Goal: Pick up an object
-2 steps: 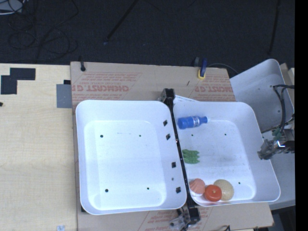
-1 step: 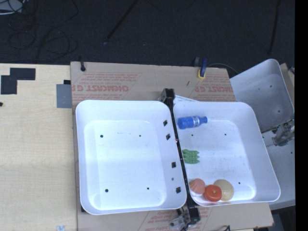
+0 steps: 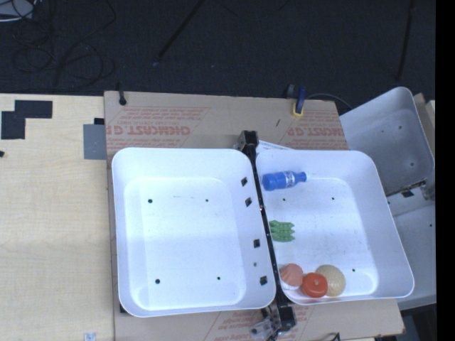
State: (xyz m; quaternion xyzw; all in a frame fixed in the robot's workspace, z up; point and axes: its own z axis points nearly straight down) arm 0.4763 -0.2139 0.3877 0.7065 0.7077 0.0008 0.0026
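Camera view: we see a blue bottle, green toy and three round items in the right bin; end effector state unknowable.

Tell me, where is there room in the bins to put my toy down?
The left bin has bare white floor from wall to wall. In the right bin, the middle and right side are free, between the blue bottle at the back and the front corner. That corner is crowded: pink ball, red ball, tan ball. Green toy hugs the divider.

Wooden bench, cardboard sheet, two bins
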